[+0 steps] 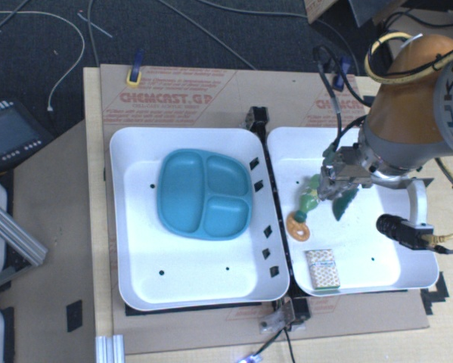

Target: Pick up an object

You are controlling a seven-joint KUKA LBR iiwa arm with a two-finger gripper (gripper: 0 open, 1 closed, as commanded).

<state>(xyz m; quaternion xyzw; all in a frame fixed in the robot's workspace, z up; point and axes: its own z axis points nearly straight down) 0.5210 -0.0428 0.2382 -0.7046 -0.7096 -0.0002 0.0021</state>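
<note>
While the grey two-finger gripper (336, 187) hangs low over the right white bin (377, 274), whether it is apart or together cannot be told.

Item 1: small green soft-looking toy (310, 200), just beside the gripper; likely light, yielding; take across its narrow middle.
Item 2: orange ring (298, 228), thin, probably slippery.
Item 3: small patterned flat packet (323, 269), near the front wall.
Left bin (135, 278): 1 blue 3-compartment plastic plate (205, 193), stiff, broad.

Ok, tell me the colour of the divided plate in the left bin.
Light blue, a plain divided plate, seen in the camera view.
</note>
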